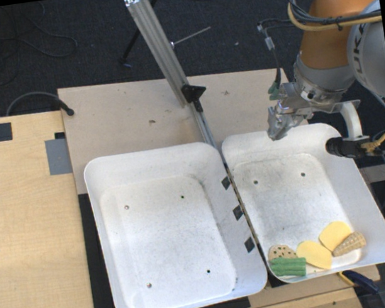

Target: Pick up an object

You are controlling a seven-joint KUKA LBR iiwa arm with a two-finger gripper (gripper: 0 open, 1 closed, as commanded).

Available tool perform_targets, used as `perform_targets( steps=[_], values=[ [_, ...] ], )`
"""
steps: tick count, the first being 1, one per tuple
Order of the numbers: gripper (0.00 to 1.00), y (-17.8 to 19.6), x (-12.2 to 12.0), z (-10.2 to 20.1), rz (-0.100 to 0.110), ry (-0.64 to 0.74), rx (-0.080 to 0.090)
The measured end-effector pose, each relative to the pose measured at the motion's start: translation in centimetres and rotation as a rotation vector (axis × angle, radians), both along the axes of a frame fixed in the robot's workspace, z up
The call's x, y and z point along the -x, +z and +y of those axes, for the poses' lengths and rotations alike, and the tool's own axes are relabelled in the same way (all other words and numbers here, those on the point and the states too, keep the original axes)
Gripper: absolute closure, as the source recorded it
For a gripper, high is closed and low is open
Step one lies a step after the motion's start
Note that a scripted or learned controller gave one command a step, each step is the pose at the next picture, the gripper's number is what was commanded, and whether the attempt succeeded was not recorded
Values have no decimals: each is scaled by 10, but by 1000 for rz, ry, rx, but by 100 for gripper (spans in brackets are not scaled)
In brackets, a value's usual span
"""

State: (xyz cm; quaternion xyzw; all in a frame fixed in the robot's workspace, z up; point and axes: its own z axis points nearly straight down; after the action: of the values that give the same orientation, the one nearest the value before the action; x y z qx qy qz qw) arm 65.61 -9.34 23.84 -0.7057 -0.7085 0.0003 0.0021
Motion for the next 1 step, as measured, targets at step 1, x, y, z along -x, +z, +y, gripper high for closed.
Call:
perform_targets(
  steps=[1],
  values=[
    [100,-10,-2,44,1,-1,0]
  ],
)
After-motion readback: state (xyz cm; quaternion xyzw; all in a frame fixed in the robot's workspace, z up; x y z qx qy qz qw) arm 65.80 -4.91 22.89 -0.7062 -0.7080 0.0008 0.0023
